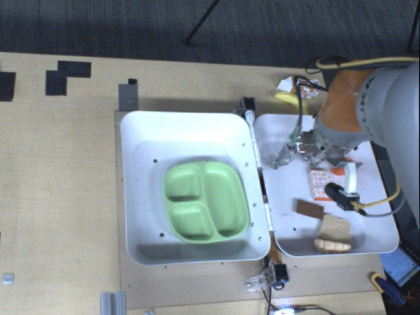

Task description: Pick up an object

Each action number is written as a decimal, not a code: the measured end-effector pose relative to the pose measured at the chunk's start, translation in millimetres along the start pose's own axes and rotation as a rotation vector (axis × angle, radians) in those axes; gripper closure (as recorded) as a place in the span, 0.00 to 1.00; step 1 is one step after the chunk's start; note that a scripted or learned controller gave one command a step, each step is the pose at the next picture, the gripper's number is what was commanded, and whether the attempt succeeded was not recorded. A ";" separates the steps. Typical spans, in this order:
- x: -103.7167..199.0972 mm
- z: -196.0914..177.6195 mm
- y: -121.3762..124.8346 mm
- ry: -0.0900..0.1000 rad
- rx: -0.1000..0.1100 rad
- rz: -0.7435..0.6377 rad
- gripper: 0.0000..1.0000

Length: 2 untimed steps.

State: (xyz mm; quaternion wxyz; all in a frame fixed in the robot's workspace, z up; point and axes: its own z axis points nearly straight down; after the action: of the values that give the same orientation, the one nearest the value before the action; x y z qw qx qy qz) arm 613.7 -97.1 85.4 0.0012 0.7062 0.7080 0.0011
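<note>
Four small things lie in the right bin (289, 231): one pale roll (332, 245) at its near edge, one tan block (335, 226) just behind, one brown bar (308, 208), one red-and-white packet (319, 182). One green three-compartment plate (207, 199) lies mid left bin (141, 176). Farther back hangs the gripper (289, 155), its opening impossible to judge.

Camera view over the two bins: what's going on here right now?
The grey arm with the orange band reaches into the right white bin, with its gripper low over the bin's far left part. No object can be seen in its grasp. A small brown rectangular block, a tan spongy block and a red-and-white printed packet lie nearby. The left white bin holds a pale green divided plastic tray.
</note>
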 end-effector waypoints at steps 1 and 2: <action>0.6 -12.3 2.3 0.000 -0.007 -0.001 1.00; -95.9 0.2 39.9 -0.002 0.000 0.000 1.00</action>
State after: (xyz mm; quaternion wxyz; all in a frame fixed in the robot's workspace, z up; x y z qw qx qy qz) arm 653.8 -192.8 85.3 0.0019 0.7061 0.7081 0.0004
